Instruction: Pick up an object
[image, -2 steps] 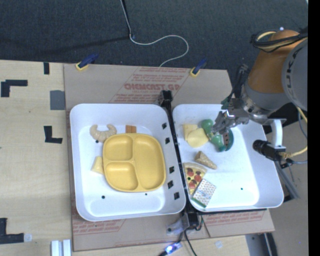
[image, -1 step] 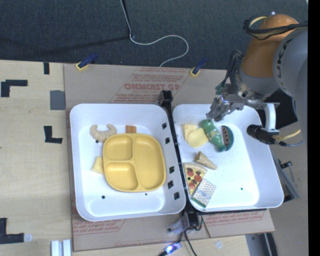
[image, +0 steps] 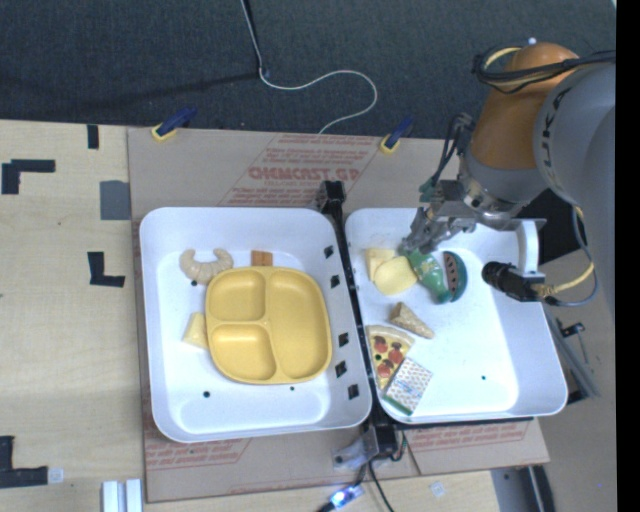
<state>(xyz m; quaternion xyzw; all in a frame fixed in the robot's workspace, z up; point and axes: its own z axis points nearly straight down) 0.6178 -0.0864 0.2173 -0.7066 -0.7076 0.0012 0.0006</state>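
Note:
My gripper hangs low over the back left of the right bin, reaching in from the right. Just below it lie a pale yellow fruit-like piece, a green toy and a watermelon slice, all close together. The gripper's tip is right above the gap between the yellow piece and the green toy. Whether it touches either one is hidden. Nearer the front lie a bread-like wedge, a pizza slice and a small patterned packet.
The left bin holds a yellow divided plate, a tan curved piece behind it, a pale wedge at its left and a small orange bit. The divider between the bins runs beside the yellow piece.

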